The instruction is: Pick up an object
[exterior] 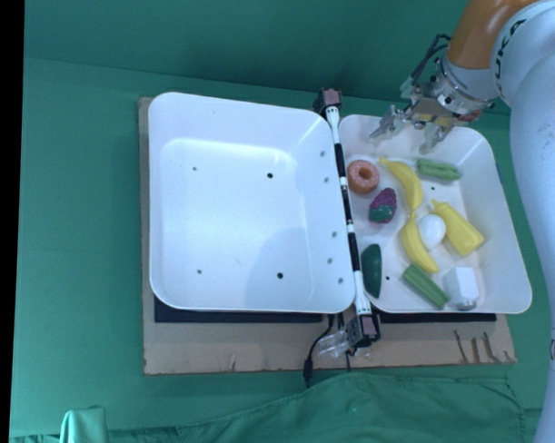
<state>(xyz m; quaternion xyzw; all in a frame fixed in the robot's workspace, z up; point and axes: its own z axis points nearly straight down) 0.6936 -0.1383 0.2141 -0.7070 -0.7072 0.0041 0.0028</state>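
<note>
So the pincer (411, 129) hung spread apart, gripping nothing, over the right bin's (509, 235) far edge, just above a banana (403, 180) and donut (363, 175).

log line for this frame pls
phase: approach | gripper: open, holding nothing, above far edge of right bin | nearest: green cucumber, banana | left bin: no items

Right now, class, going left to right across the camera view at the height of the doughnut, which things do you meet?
Left bin → black-and-white divider bar → doughnut → upper banana → light green vegetable → rim of the right bin.
</note>
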